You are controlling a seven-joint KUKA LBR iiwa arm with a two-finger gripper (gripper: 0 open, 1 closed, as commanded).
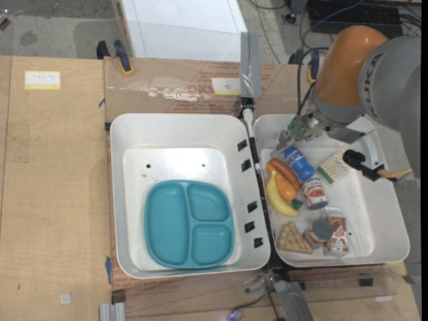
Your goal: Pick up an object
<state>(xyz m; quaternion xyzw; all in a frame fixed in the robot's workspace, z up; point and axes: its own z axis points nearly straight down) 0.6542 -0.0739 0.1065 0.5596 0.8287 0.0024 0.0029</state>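
Note:
My gripper (297, 132) hangs over the far left part of the right bin (388, 199), just above a blue can (297, 163) and apart from it. Below the can lie a red sausage (283, 170), an orange carrot (287, 188) and a yellow banana (279, 199). A red and white can (314, 193) lies beside them. At the bin's front are a pizza slice (293, 238), a grey-topped can (321, 231) and a small carton (338, 236). A green-patterned packet (333, 166) lies right of the blue can.
The left bin (127, 179) holds a teal divided plate (190, 223). The arm's orange band (344, 65) and grey body cover the right bin's far right corner. A white box (180, 15) stands behind the bins.

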